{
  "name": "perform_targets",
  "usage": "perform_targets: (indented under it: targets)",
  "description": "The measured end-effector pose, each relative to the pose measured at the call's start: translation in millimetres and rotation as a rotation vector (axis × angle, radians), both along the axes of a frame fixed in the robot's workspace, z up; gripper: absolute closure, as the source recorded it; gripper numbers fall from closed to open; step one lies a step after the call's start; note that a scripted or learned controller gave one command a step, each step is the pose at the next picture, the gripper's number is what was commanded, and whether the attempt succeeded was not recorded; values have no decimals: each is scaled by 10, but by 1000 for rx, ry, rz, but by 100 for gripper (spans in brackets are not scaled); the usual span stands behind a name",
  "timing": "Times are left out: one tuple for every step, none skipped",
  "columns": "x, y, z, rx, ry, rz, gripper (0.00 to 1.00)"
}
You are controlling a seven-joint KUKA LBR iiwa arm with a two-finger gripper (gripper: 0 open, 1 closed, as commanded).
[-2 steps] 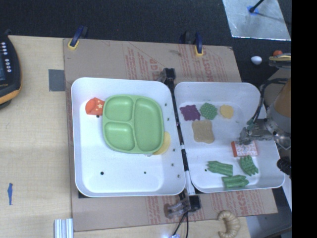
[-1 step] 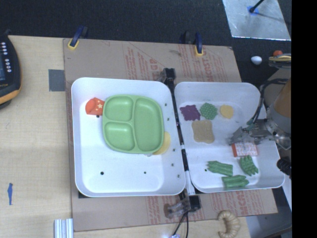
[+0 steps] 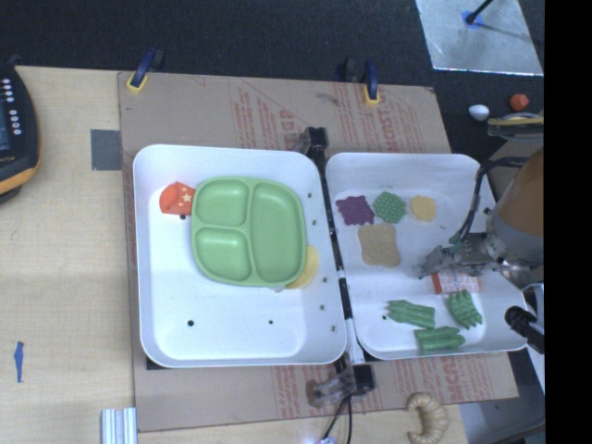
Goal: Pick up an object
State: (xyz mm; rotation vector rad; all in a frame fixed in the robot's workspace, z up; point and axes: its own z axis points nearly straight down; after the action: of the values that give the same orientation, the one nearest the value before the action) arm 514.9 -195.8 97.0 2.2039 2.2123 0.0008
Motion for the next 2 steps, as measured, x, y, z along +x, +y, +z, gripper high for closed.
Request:
perform_targets:
  targets:
    - [20, 17, 123, 6, -1, 2, 100]
    - [14, 18, 113, 7, 1, 3, 0]
